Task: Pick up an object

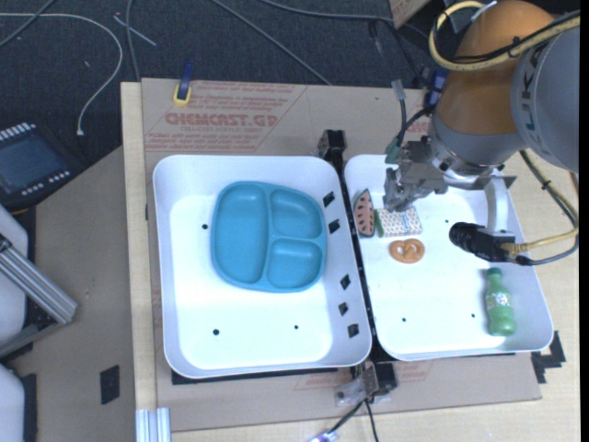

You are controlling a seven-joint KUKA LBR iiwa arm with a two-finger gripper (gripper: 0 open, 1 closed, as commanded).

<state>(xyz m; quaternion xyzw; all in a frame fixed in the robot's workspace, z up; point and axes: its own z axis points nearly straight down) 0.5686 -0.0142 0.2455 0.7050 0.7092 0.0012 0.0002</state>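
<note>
The claw point(398, 201) hung low in the right bin point(442, 339), right over a small patterned packet point(402, 221); from where I stood I couldn't tell if it had closed on anything. A pretzel-like piece point(406, 250) lay just beside the packet, a green bottle point(498, 303) well apart near the rim. The packet looked light, flat and thin, so I'd guess pinching across its narrow edges would suit best. A blue divided plate point(267, 236) sat in the left bin point(184, 320).

The table point(276, 109), topped with printed brown cardboard, carries two shallow white bins side by side, the left bin point(175, 247) and the right bin point(442, 330), their inner rims touching.
</note>
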